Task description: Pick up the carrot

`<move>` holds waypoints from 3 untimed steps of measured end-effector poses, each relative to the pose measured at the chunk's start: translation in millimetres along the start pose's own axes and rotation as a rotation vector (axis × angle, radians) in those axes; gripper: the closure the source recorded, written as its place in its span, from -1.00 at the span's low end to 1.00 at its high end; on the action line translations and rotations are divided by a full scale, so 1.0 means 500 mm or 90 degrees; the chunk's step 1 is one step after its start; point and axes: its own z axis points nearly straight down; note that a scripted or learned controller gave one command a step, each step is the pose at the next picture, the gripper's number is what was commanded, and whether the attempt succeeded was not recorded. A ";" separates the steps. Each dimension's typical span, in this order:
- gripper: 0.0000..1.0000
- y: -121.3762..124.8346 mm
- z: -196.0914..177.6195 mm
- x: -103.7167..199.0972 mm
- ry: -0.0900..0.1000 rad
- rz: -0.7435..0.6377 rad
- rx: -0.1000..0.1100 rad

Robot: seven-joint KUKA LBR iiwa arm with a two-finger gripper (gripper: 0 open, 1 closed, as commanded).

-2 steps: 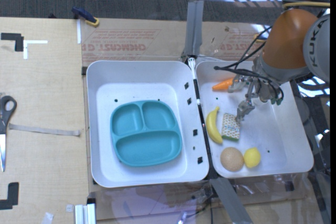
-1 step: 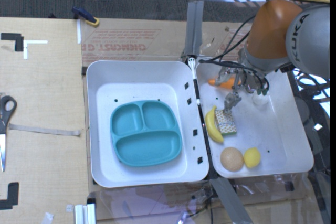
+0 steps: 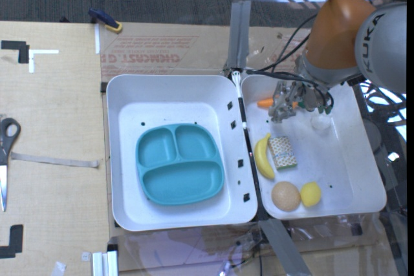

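The carrot is a small orange piece lying in the right bin, near its back left corner. Its left end pokes out to the left of my gripper, and a bit of orange shows on the gripper's right side. The gripper hangs low over the carrot's middle and hides that part. The grey arm with its orange band reaches in from the upper right.
In the right bin, nearer the front, lie a banana, a small patterned block, a tan round thing and a lemon. A teal divided plate sits in the left bin. Scissors lie on the bench at far left.
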 end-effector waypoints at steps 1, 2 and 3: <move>1.00 0.018 -0.232 0.064 0.007 -0.163 -0.004; 1.00 -0.012 0.017 0.090 0.001 -0.080 -0.002; -1.00 -0.012 0.019 0.090 0.001 -0.080 -0.002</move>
